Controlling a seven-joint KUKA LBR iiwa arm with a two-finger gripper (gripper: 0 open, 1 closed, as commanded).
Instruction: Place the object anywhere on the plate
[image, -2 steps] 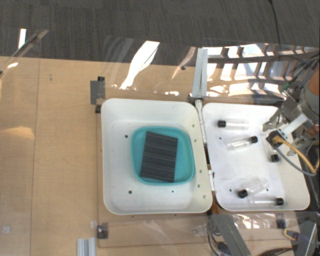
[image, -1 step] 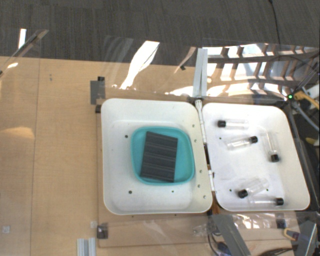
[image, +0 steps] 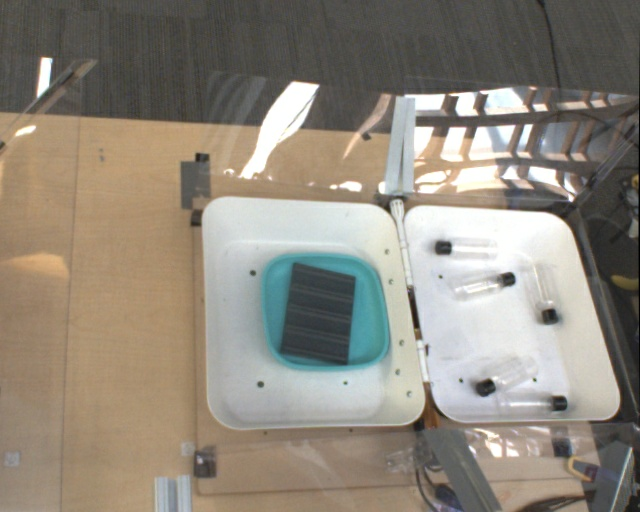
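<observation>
Placement reads as done, judging by how things lie: the dark grey block (image: 319, 314) rests flat on the teal plate (image: 375, 312), which sits in the middle of the left bin (image: 230, 300). What is left of the step is to leave it undisturbed. Any move above this bin should go straight up and clear before crossing to the right, so that nothing brushes the block or nudges the plate across the smooth white floor of the bin. If a fresh set-down were wanted, the best spot is the plate's flat centre, with the block lowered level and let go only once its underside bears fully on the plate.

The block is a flat rectangle, longer than wide, with ridges across its top face that look like ribbed rubber or foam. It lies slightly turned against the bin's edges, its long side running roughly away from the camera. Teal shows on all four sides of it, so it is well within the rim and should not tip or slide off.

The right bin (image: 460, 350) holds several clear vials (image: 485, 284) with black caps, scattered and well apart from the plate. Both bins stand on the wooden counter (image: 100, 300).
</observation>
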